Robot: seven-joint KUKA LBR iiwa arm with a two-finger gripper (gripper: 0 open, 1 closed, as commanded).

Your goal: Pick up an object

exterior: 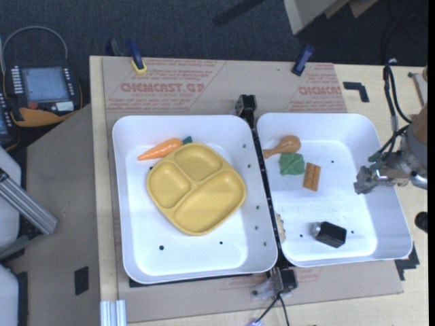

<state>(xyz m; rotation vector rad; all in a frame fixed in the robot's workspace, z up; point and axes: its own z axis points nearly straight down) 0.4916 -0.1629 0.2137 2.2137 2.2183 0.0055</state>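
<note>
Nothing is picked up yet, as far as I can judge: every object lies loose in the bins. Nearest the camera in the right bin (391, 240), a small black block with a silver end (330, 233) rests near the front wall. Left of it, in the left bin (129, 202), sits the yellow divided plate (197, 189). My tool (367, 179) hangs over the right bin's right side, carrying nothing; whether it is released or clenched I cannot tell. Beyond the block, mid-bin and well apart from the tool, lie an orange-brown block (311, 176), a green piece (292, 164) just beside it, and a tan wooden spoon-like thing (284, 145) touching the green piece. A toy carrot (160, 149) lies against the plate's far edge. Choosing, reaching, closing and lifting all remain.
</note>
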